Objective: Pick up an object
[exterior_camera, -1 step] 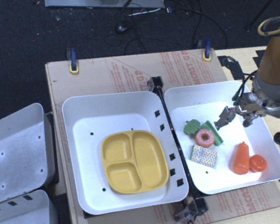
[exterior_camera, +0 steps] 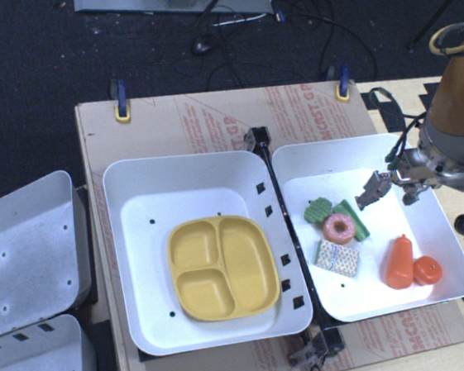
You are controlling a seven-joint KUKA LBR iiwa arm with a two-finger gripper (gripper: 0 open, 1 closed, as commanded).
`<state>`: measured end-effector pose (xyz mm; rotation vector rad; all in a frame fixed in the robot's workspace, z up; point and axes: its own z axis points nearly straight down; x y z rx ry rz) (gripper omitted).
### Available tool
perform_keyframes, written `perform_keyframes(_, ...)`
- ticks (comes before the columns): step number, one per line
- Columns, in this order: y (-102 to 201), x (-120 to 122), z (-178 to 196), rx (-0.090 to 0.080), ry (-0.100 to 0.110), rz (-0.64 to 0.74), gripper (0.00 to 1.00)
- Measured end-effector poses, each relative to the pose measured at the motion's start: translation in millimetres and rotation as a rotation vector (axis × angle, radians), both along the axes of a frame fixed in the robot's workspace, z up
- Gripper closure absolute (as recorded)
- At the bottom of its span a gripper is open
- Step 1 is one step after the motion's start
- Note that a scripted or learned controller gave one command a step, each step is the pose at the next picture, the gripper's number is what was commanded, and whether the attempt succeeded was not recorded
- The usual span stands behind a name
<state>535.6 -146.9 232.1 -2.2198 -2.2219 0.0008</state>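
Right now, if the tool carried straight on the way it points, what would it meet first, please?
Probably the pink donut: the tool points down-left toward it, with the green toy close beside that line. Height is unclear.

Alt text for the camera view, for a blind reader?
The grey arm's end effector hovers over the right white bin, above a pink frosted toy donut and an orange toy bottle. The left white bin holds a yellow divided plate.

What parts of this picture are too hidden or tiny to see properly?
- Green toy: partly covered by the pink donut, camera view.
- Arm: cut off by the right edge.
- Patterned packet: its print is too small to read.
- Gripper: too small and dark to judge.
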Motion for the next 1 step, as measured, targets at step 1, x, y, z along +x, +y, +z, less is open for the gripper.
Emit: perform_keyframes(1,2.1,-8.7,-59.8,0.001,0.004,-0.003,0.0)
